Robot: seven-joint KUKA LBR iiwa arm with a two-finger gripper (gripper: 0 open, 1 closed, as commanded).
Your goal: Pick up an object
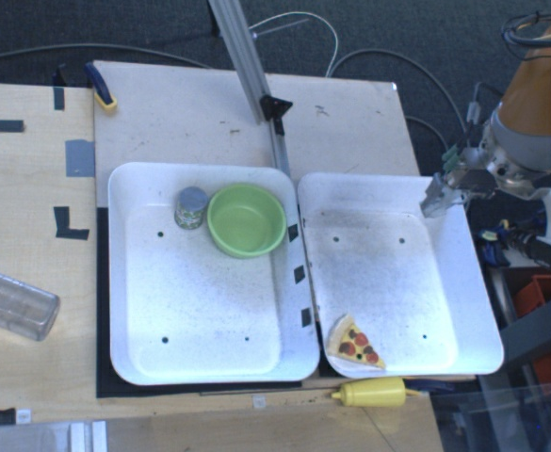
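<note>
A green bowl sits at the back of the left bin, with a small grey-lidded can touching its left side. A toy pizza slice lies at the front left corner of the right bin. A yellow mustard bottle lies on the bench just in front of the right bin. My gripper hovers over the right bin's back right rim, far from every object. Nothing shows between its fingers.
A slanted metal pole with a black clamp crosses the bench behind the bins. A clear plastic container lies on the wooden table at left. A blue and yellow clip rests at the back left. Cables run behind the bench.
</note>
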